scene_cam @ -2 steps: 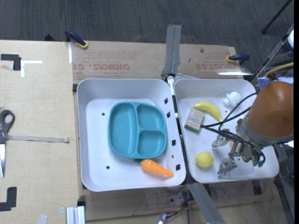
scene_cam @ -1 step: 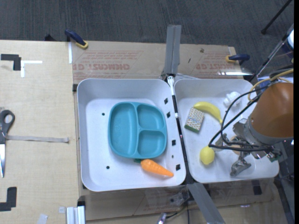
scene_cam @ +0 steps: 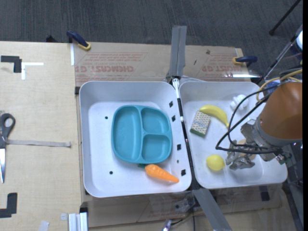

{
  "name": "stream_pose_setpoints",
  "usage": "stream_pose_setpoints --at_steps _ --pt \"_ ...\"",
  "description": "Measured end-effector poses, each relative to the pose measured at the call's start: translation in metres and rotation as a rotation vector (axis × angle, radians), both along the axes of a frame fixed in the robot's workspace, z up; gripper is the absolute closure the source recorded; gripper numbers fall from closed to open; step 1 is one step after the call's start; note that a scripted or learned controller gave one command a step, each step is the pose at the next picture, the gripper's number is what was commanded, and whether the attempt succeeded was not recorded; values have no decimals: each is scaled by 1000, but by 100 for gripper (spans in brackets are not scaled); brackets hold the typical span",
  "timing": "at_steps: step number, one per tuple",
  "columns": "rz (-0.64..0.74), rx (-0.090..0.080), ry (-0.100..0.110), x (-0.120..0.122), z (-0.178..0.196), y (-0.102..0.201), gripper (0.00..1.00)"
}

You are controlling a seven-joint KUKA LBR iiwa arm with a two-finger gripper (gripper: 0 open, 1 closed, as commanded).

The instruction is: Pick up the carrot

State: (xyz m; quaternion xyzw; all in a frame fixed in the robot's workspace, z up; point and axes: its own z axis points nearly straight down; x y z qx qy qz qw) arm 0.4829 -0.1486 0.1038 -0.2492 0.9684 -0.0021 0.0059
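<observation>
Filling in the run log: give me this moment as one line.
carrot: left bin, beside tray, untouched | gripper: over right bin, next to lemon | pick: not yet done

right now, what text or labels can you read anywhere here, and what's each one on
"CHEMCAS, GE..." in red, upside down and uncertain, on the cardboard sheet behind the left bin.
A second red print on the cardboard behind the right bin: too blurred to read.
Sponge: pattern, no legible text.

Grey arm [scene_cam: 269,136] with rounded orange band, black cables looping (some yellow), metallic grey hand [scene_cam: 239,161]
</observation>
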Motion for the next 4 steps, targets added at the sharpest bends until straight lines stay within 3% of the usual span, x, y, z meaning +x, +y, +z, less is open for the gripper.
stream_pose_setpoints --at_steps 2,3,4 --pt "701 -2 7 55 -11 -37 100" --pt "1093 -4 7 52 -12 -64 100" --pt "1554 -6 8 -4 -12 -41 100"
